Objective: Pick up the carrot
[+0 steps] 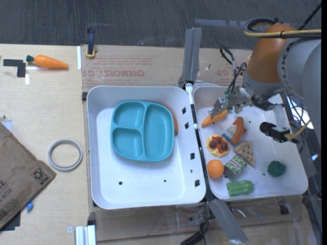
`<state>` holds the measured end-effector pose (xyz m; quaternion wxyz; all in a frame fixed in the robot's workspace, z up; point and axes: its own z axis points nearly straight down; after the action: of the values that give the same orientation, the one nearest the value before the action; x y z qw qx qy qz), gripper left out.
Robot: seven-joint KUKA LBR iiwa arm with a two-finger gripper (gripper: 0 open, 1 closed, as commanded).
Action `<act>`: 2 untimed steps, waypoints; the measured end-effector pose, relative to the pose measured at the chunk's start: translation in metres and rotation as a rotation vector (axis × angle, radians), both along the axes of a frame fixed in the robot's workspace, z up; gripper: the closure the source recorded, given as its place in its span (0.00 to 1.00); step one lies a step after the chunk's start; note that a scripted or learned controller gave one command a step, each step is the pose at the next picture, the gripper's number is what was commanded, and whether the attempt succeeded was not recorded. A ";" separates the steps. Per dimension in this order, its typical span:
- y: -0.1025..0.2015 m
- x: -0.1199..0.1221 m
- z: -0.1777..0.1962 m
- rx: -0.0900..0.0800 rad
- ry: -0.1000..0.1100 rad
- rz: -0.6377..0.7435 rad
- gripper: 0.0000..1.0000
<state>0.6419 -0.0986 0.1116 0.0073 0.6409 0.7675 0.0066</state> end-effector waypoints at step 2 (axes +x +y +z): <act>-0.010 0.023 -0.001 -0.003 0.001 0.090 1.00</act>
<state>0.6644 -0.1082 0.1106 0.0075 0.6057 0.7956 0.0052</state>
